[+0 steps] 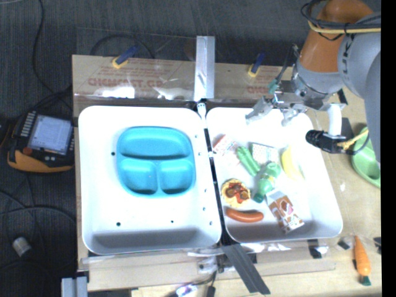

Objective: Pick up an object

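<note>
Surface: a pale wooden bench (356, 218) is seen on dark grey carpet, with black cables trailing across the floor at left. A brown cardboard sheet (148, 73) lies behind the bins; red printing is visible on it but cannot be read. Two clamps with yellow and blue handles are fixed along it, one left (124, 57) and one right (255, 65).

Bins: two are counted. The left bin (99, 184) holds one blue divided tray (154, 159) with three compartments. The right bin (322, 190) holds the loose items, all candidates for picking.

Arm: one grey arm with its orange band (328, 42) is seen at upper right. The gripper (275, 111) hangs over the far edge of the right bin; its two fingers are spread apart, with nothing between them.

Items in the right bin, counted: one small brown printed carton (286, 210) near the front, text unreadable; one sausage (244, 215); one green bottle (265, 179); one green vegetable piece (246, 160); one yellow banana (289, 163); one round pizza-like piece (236, 191); one red and white packet (224, 145).

Elsewhere: a handheld pendant with a screen (42, 140) lies on the floor at left. One carrot (362, 260) rests on the bench at lower right, and one green object (368, 159) at the right edge.
</note>
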### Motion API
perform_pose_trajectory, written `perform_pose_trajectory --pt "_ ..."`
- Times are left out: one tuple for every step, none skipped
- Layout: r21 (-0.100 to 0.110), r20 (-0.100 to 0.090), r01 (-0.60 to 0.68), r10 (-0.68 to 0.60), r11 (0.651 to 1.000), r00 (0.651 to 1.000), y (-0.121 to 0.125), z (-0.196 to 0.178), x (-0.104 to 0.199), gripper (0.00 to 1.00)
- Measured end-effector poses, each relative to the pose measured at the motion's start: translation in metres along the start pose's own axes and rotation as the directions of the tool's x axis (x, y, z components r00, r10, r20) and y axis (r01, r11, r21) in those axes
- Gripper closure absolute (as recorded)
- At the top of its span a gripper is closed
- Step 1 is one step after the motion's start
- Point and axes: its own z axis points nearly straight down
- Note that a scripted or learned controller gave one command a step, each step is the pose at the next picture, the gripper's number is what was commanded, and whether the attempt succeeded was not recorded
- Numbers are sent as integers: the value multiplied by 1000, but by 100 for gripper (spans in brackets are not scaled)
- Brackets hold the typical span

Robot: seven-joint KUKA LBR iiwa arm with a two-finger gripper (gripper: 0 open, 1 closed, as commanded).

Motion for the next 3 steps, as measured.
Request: perform_pose_trajectory --pt "1 3 -6 6 1000 1000 -46 24 -54 0" --pt "-19 -1 -85 85 996 996 -57 115 -92 0" --pt "-17 -2 -85 84 996 996 -57 106 -92 100"
